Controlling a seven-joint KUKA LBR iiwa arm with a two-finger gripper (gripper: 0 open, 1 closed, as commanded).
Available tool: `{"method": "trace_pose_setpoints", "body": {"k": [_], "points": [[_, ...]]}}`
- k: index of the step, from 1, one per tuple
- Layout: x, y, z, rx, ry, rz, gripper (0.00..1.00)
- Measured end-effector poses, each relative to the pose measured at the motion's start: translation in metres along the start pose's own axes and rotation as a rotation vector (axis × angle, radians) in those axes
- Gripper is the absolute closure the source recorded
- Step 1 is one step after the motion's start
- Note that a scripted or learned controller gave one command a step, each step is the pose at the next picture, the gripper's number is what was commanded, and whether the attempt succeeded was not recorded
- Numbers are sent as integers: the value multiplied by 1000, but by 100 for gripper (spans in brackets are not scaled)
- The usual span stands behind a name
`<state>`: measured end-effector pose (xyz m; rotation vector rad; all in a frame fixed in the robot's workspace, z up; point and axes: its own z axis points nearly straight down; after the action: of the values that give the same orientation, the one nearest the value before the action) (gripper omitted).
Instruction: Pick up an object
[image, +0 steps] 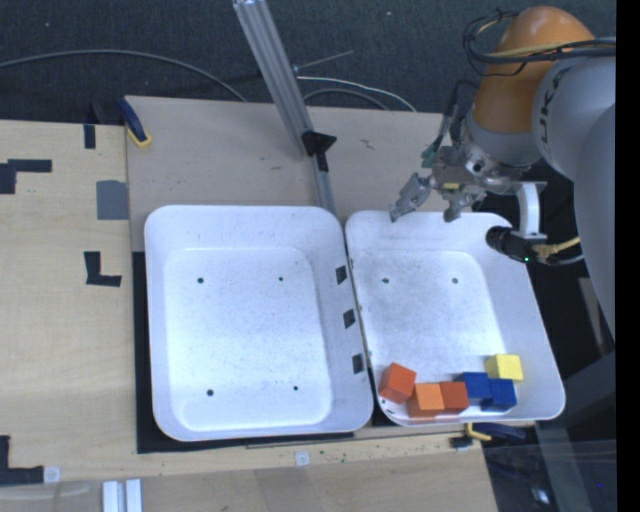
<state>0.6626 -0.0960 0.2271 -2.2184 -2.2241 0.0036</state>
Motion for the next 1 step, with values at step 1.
{"method": "trace_pose_setpoints", "body": {"k": [1], "points": [[-50,-36,47,6,-1,7,0]]}}
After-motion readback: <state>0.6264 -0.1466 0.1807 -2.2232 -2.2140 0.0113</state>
